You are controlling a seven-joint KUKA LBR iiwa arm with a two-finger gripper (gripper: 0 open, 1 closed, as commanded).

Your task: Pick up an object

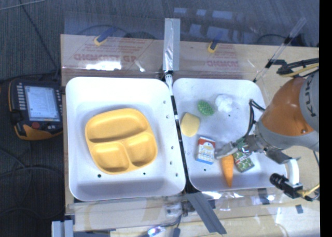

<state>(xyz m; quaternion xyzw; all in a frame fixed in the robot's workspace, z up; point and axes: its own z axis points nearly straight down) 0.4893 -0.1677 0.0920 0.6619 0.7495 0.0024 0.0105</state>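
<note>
I am seeing several candidate objects lying in the right bin. An orange carrot is lying near the front wall, pointing toward the front edge, and a small green packet is sitting just beside it on the right. A small white and red carton is lying left of the carrot, close to it. Further back, a pale yellow lemon-shaped piece is resting near the bin's left wall, a bumpy green item is sitting behind it, and a clear or white crumpled thing is lying beside that, too faint for me to name.

The pincer is hanging low over the spot where carrot, packet and carton come together, its metal tip appearing to touch or nearly touch the packet. I cannot tell from here whether its fingers are apart or closed, nor whether anything is caught between them.

The arm is reaching in from the right, its orange band showing above the wrist.

The left bin is carrying a yellow divided tray with three compartments. Both bins are sitting side by side on the surface. A control pendant is lying on the floor to the left.
</note>
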